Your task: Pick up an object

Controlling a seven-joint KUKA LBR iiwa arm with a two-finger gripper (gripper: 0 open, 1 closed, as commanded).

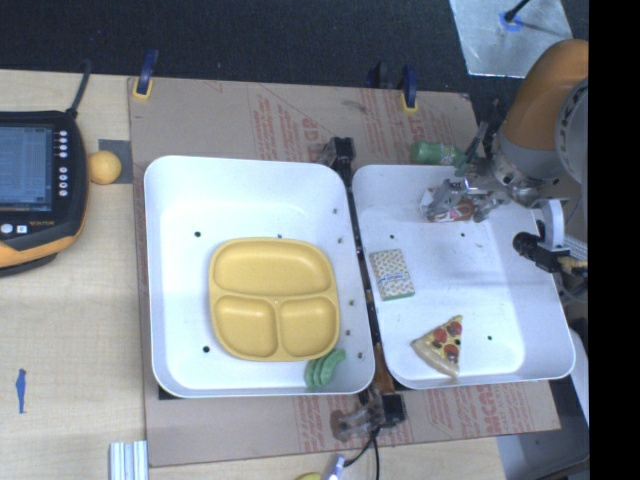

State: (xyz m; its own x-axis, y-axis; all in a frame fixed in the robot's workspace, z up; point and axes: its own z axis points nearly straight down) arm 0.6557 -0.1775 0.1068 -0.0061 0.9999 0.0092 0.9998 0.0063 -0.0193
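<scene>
One hand hangs low in the right bin; its opening and hold cannot be told.

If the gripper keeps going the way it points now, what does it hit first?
Probably the bare floor of the right bin near its back edge: the gripper points down there. Depth is unclear from this slant.

Light wooden bench, and across its middle lies a brown cardboard sheet, clamped at twelve o'clock. On the cardboard, two white bins side by side, touching: left bin, right bin. Over at nine o'clock a control tablet rests on the wood, a yellow ball just beside it.
</scene>
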